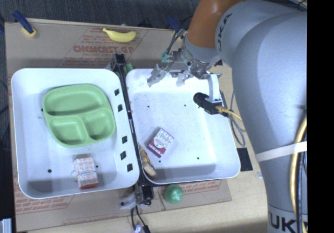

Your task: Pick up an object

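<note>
Packets are what I have to choose from, and none of them sits between the fingers of my gripper (168, 76), which hangs over the far edge of the right bin (222, 143). Its two fingers are spread apart with nothing between them, tips pointing down toward the white floor near the bin's back left corner. Nearest to it inside that bin is a small red and white packet (160, 142), lying flat and tilted, well apart from the fingers, toward the near left. In the left bin (23, 122) I see a green divided tray (79, 114), and just in front of it a small wrapped box (85, 172). Outside the bins, a yellow banana (119, 34) lies on the cardboard behind them, and a green ball (173, 194) rests at the front.
</note>
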Controlling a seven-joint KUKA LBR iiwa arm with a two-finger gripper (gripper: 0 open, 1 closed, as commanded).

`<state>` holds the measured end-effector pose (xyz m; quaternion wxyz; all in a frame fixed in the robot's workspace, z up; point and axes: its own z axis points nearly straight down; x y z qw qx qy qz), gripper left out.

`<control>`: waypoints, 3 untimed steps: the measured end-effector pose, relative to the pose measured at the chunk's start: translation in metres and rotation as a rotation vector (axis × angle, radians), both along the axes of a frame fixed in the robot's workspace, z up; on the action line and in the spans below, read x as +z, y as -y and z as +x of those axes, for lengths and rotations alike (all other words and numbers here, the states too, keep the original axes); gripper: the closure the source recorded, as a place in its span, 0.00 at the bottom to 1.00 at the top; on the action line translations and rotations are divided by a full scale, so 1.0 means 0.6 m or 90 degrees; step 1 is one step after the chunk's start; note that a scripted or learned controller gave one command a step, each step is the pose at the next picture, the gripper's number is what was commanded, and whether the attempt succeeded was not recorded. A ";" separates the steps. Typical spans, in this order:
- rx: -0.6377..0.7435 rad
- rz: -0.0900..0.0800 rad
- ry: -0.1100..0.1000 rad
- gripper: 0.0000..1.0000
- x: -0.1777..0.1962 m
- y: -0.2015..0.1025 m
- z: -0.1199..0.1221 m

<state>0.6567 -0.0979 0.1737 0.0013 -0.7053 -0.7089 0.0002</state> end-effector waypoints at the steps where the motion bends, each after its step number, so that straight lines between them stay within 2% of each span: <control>1: -0.001 -0.001 -0.001 0.00 -0.072 0.042 -0.001; 2: -0.002 -0.001 -0.001 0.00 -0.137 0.141 -0.002; 3: 0.001 0.000 0.000 1.00 -0.118 0.139 0.001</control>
